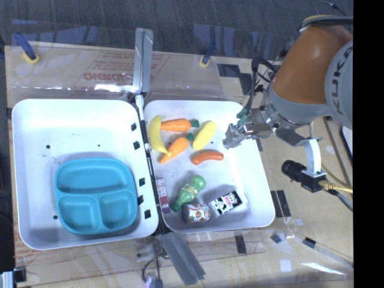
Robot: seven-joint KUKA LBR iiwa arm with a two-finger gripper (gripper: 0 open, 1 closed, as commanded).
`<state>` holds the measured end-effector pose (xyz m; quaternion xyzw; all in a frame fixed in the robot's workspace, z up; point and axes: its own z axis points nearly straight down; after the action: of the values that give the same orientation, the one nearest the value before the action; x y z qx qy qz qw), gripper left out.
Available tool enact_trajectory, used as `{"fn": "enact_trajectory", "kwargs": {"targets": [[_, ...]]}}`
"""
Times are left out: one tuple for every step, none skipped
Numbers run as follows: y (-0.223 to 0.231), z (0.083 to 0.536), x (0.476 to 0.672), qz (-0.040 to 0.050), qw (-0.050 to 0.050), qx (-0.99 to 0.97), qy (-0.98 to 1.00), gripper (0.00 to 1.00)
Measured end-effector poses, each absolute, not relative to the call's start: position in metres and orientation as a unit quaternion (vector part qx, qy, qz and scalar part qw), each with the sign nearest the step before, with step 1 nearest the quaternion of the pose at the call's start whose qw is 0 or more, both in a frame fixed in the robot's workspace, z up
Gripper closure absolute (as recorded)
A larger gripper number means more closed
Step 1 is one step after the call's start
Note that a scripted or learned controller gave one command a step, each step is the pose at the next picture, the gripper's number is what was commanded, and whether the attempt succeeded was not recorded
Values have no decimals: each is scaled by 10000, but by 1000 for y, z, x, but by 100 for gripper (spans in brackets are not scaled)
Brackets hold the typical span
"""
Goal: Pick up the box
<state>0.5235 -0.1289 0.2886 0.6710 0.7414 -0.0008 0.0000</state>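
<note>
From the overhead camera view, the tool (235, 134) hangs over the right bin's (255, 188) upper right part, with nothing seen between its fingers (whether they are apart or closed cannot be told). The box (227, 202), black and white, lies near that bin's front edge, beside a small carton (197, 213) and a green bottle (187, 192). The left bin (36, 125) carries a blue tray (95, 195).

Wooden bench (78, 71), apparently dark carpet (180, 5)

We count two white bins (36, 119), one blue tray (95, 195), two carrots (175, 125), one banana (155, 134), one corn (204, 134), one sausage (207, 156), one green bottle (187, 191), two small boxes (227, 202).
</note>
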Motion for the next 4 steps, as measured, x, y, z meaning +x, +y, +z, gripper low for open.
{"fn": "enact_trajectory", "kwargs": {"targets": [[-32,190,518,-22,-22,7056,7086,100],[-32,200,519,-26,-24,7045,7097,100],[2,196,488,-20,-17,7113,7029,100],[69,190,501,-20,-10,7101,7041,100]]}}
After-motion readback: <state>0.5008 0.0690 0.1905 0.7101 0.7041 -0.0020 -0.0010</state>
